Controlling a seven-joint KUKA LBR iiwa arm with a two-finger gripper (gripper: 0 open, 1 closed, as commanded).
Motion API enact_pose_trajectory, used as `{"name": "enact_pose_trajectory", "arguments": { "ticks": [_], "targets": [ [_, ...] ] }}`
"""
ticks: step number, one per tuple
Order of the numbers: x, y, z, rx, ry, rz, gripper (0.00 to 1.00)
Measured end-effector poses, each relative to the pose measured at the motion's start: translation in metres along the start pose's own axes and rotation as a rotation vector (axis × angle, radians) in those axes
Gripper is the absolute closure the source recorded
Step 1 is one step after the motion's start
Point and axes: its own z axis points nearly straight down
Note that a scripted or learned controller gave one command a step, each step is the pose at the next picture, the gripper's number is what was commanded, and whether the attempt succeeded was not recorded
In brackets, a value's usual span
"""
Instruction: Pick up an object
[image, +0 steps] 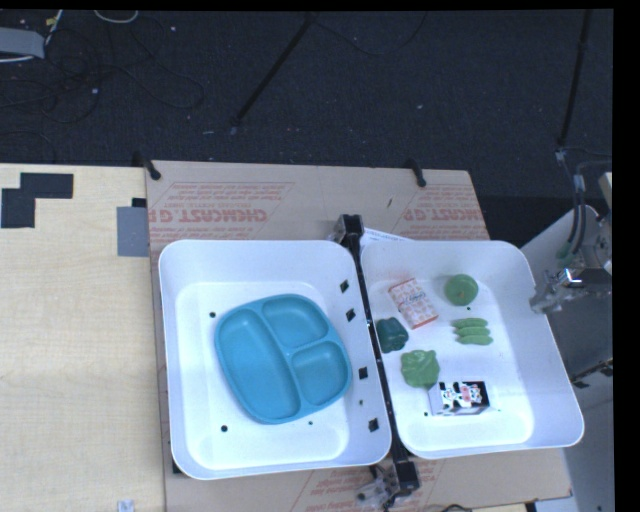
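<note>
The green ball (461, 290), upper right in the right bin (540, 400), looks light, smooth and rollable; grip across its middle. Pincer (560, 285) at the bin's right edge: state unclear.

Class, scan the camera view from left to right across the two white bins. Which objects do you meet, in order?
Blue divided tray → dark green block → leafy green toy → black-and-white carton.

The pink packet, round green piece and pea pods overlap these in left-right position, so they are left out.
</note>
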Motion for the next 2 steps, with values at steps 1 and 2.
{"name": "enact_pose_trajectory", "arguments": {
  "ticks": [1, 2],
  "targets": [
    [0.047, 0.007, -0.004, 0.004, 0.003, -0.002, 1.0],
    [0.1, 0.02, 0.013, 0.006, 0.003, -0.002, 1.0]
  ]
}}
